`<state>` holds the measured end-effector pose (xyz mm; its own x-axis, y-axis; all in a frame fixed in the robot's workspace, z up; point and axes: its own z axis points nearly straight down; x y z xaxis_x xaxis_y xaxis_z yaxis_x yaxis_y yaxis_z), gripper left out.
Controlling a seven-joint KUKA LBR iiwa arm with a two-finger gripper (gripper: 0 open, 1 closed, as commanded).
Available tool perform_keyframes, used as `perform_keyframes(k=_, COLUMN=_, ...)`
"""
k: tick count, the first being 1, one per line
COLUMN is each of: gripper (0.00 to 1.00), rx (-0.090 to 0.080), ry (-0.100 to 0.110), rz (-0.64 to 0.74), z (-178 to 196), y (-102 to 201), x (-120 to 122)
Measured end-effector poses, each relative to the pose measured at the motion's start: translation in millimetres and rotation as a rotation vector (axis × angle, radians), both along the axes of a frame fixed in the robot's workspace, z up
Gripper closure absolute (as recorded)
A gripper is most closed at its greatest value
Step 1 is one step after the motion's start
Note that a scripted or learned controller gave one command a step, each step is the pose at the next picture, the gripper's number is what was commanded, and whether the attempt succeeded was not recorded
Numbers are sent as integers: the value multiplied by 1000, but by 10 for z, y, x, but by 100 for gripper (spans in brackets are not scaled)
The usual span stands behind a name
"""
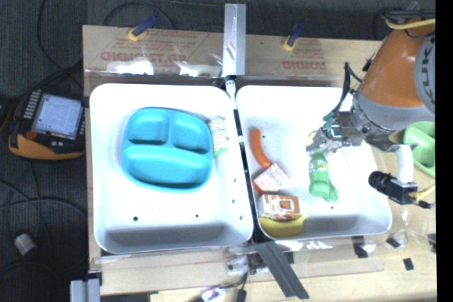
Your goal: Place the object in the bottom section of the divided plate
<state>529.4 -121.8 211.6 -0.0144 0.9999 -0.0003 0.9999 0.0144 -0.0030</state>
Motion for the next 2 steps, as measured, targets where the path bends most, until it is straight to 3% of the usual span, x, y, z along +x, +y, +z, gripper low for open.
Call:
perform_keyframes(k=1, gripper=100, rx=0, ry=1, rz=55, z=-294, y=637, x=57)
perform_keyframes(k=2, gripper=100, rx=-2, ry=0, rz=54, z=-114, y=1474, x=852)
